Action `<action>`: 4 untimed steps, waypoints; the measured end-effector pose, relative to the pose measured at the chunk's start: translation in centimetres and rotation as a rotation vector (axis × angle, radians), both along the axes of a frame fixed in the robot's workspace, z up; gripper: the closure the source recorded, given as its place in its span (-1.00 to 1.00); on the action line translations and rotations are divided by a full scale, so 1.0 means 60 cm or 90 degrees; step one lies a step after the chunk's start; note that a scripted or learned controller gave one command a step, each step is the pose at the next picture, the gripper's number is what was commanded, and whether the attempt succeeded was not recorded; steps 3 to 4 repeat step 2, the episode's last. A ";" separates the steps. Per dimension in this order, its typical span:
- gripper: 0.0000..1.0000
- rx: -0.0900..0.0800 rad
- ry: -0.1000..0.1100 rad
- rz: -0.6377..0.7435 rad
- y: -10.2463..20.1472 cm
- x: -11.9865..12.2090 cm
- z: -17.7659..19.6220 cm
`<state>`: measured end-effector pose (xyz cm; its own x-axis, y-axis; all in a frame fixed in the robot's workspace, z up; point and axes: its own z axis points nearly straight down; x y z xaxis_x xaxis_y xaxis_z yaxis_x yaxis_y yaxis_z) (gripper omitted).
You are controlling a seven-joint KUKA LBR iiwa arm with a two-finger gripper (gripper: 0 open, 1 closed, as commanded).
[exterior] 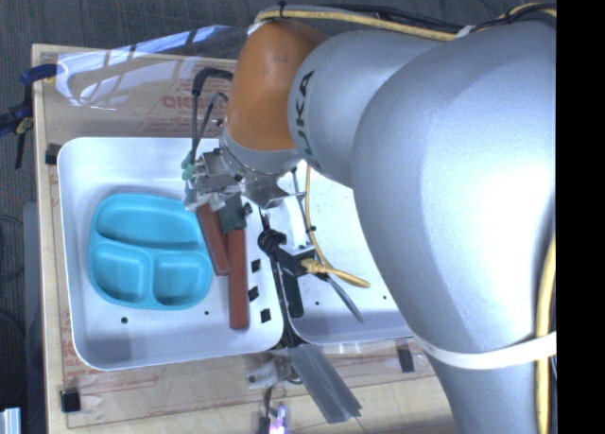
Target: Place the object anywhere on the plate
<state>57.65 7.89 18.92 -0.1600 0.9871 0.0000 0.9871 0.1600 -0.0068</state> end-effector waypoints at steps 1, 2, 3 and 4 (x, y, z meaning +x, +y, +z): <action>1.00 0.000 0.001 0.105 0.054 -0.011 -0.067; -1.00 0.000 0.000 0.105 0.054 -0.010 -0.066; -1.00 0.000 0.000 0.105 0.054 -0.010 -0.066; -1.00 0.000 0.000 0.105 0.054 -0.010 -0.066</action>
